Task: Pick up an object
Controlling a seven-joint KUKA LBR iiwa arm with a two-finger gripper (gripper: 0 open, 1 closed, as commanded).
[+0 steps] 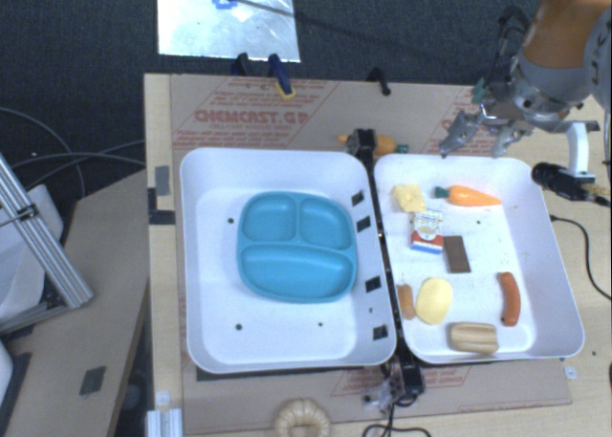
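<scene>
Nothing is picked up yet. The gripper (481, 137) is spread wide, with nothing in it, above the carrot (470, 196). It must be lowered next.

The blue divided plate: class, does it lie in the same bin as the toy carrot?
No, the blue divided plate lies in the left bin, while the carrot lies in the right bin.

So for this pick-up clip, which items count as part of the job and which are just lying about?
Job:
gripper, open, above the right bin's far rim
right bin
carrot
yellow lemon
sausage
bread roll
small carton

Lying about:
blue divided plate
left bin
</scene>
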